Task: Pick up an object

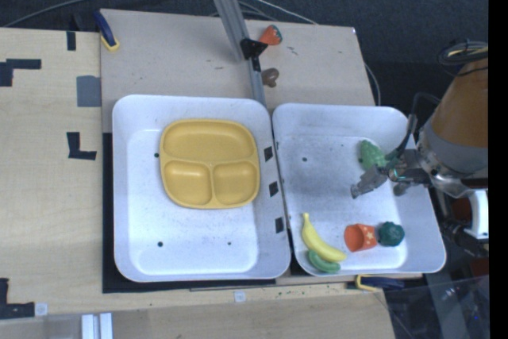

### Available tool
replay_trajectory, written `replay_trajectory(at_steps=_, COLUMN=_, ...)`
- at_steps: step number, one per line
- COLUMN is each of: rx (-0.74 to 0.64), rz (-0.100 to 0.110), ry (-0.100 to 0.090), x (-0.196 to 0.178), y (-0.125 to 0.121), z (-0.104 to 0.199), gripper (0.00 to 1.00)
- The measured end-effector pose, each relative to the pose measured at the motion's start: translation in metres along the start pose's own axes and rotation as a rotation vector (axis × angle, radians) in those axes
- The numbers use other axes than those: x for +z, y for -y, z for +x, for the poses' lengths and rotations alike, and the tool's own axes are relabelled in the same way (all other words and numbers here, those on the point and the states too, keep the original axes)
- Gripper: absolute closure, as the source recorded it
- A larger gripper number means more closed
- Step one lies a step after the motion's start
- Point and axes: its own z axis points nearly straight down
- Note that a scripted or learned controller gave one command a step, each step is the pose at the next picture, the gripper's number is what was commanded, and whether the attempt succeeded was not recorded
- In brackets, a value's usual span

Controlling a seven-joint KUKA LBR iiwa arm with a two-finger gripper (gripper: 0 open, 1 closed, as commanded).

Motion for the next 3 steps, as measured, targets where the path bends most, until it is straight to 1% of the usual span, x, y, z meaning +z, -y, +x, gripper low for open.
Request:
replay_trajectory(at_steps=1, rx=0.001, rz=0.0, ry=0.0, x=0.0, y=0.0, z=0.0, gripper=0.0)
replay_trajectory(at_steps=2, rx=0.0, rz=0.006, ry=-0.001, x=0.061, y=-0.005, z=0.004, gripper=0.0)
replay_trajectory(at_steps=3, rx=0.001, rz=0.006, ry=-0.001, x=0.123, y=-0.002, z=0.013, gripper=0.0)
